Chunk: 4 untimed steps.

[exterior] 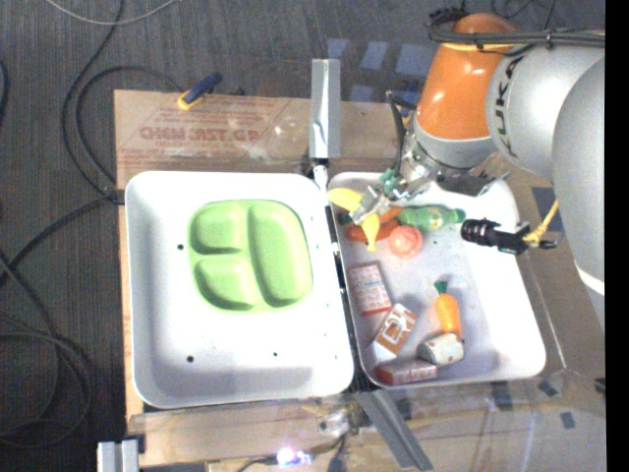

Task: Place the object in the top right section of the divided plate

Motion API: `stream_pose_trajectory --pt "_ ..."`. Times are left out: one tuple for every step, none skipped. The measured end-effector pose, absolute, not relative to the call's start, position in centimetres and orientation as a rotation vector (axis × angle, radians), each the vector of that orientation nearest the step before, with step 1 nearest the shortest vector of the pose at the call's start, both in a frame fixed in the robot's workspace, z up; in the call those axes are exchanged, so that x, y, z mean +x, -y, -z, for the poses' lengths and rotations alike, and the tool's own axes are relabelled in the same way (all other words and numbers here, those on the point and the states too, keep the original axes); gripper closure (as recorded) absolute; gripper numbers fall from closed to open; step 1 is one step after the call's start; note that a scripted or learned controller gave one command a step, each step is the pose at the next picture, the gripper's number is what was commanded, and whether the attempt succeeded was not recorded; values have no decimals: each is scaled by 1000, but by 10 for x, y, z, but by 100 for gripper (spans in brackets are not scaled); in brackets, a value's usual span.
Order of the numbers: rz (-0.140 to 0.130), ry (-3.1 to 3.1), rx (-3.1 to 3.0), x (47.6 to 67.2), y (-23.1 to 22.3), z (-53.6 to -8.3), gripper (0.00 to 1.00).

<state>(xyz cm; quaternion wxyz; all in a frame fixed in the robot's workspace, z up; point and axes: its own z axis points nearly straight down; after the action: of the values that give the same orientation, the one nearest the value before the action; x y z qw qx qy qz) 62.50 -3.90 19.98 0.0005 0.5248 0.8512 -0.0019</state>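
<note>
A green divided plate (pixel 251 254) lies in the left white bin (pixel 157 362). Its sections hold nothing. My gripper (pixel 378 202) hangs low over the far left corner of the right bin (pixel 521 352). It is right above a yellow banana-like piece (pixel 345 201), with a second yellow piece (pixel 371 230) just below it. A red tomato (pixel 404 241) and a green bottle-shaped thing (pixel 432 216) lie close to the gripper's right. Whether anything sits in the gripper cannot be made out.
Nearer in the right bin lie a red-and-white packet (pixel 368 288), a small carton (pixel 393 329), a carrot (pixel 448 313), a grey can (pixel 440 349) and a red bar (pixel 406 372). A raised rim (pixel 334 264) divides the two bins.
</note>
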Motion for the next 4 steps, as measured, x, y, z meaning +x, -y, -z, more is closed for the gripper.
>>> stream_pose_trajectory --pt "6 -2673 1648 625 39 -200 0" --pt "2 -2449 1973 546 29 -183 0" --pt "3 -2449 1976 546 29 -191 100" --pt "4 -2638 1701 621 -20 -375 100"
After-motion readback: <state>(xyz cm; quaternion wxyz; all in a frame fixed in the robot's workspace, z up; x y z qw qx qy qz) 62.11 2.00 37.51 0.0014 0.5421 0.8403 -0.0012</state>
